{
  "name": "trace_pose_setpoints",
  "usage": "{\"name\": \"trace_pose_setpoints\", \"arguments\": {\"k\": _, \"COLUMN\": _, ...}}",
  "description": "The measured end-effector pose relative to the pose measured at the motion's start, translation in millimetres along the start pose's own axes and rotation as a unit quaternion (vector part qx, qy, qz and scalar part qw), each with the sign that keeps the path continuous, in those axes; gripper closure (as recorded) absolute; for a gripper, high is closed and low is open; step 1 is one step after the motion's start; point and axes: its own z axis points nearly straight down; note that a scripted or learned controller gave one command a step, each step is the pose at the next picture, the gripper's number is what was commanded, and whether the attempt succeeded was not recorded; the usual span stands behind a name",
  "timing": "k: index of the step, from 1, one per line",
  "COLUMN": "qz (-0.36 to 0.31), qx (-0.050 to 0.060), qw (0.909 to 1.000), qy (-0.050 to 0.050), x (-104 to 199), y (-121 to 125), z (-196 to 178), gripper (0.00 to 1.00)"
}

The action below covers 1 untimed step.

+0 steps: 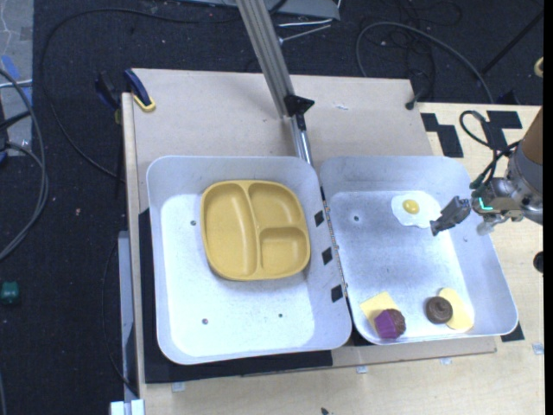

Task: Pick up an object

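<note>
The pick is at an early stage: nothing sits between the fingers of the claw (pixel 451 215), and every candidate object rests on the floor of the right bin (pixel 406 258). The claw hangs at the far right side of that bin, reaching in from the arm (pixel 523 175) at the right; whether its dark fingers are spread or closed cannot be told from this view, since they read as one dark shape. What remains, then, is the whole of the job: settling over an object, closing on it, and lifting it clear.

The nearest candidate is the fried egg (pixel 410 208), a toy with a flat white body and a round yellow yolk, lying in the far part of the right bin, just beside the claw on its left. It looks thin and low, which would likely make it awkward to pinch. In the near part of the right bin lie a purple ball (pixel 390 322) resting on a yellow slab (pixel 375 304), and toward the near right corner a brown round piece (pixel 440 310) touching a yellow piece (pixel 460 315).

Left of the right bin, the left bin (pixel 173 309) holds a yellow divided plate (pixel 256 230). Both bins stand on the counter (pixel 207 115)
</note>
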Motion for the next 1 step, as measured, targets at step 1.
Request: {"name": "trace_pose_setpoints", "arguments": {"k": 1, "qz": 0.000, "qx": -0.001, "qw": 1.0000, "qy": 0.000, "x": 0.0, "y": 0.4, "z": -0.5, "gripper": 0.00}}
